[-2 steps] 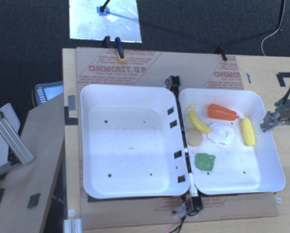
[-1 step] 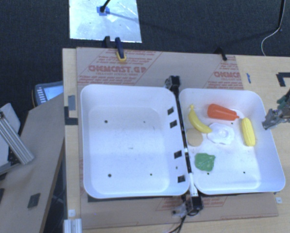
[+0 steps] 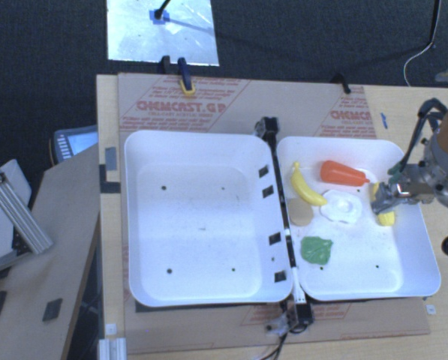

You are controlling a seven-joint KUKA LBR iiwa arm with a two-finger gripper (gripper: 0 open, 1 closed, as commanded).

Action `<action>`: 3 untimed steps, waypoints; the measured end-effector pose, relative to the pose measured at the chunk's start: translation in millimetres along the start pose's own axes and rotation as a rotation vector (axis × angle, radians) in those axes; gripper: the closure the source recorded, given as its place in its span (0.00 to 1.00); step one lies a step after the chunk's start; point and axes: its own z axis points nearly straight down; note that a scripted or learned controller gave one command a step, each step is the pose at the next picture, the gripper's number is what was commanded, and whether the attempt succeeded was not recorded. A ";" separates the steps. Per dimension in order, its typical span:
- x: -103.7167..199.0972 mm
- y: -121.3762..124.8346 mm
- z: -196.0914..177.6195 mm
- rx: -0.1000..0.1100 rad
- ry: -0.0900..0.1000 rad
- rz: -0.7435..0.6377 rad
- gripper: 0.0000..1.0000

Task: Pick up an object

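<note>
Your counter (image 3: pixel 231 100) carries two white bins. The left bin (image 3: pixel 201 216) lies well away from the tool (image 3: pixel 383 198). The right bin (image 3: pixel 359 272) is the one the tool hangs over, at its right wall.

The arm (image 3: pixel 445 152) comes in from the right, and the tool sits low over a small yellow piece (image 3: pixel 387 217). That piece is touching or nearly touching the tool's tip, and you cannot tell from this angle whether the tool is spread or pressed together, nor whether anything is between its parts.

Beside the tool, toward the bin's middle, lies a white object (image 3: pixel 341 207). Just beyond it are the orange carrot-shaped object (image 3: pixel 342 173) and the yellow banana (image 3: pixel 307 187). A tan object (image 3: pixel 301 211) and a green object (image 3: pixel 316 249) lie farther off.

Watch these risks. The yellow piece rests against the bin's wall, so one side of the tool may strike the rim and slide the bin. The piece is small and may squirt out sideways under a closing grip. A slight drift inward could catch the white object instead, or push both together.
</note>
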 end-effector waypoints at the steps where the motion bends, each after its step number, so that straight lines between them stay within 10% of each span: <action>1: 50.4 11.6 -237.0 -0.022 -0.003 0.002 1.00; 2: 117.2 1.0 -135.3 0.007 0.000 -0.001 1.00; 3: 137.0 1.8 -249.8 -0.015 0.000 0.002 1.00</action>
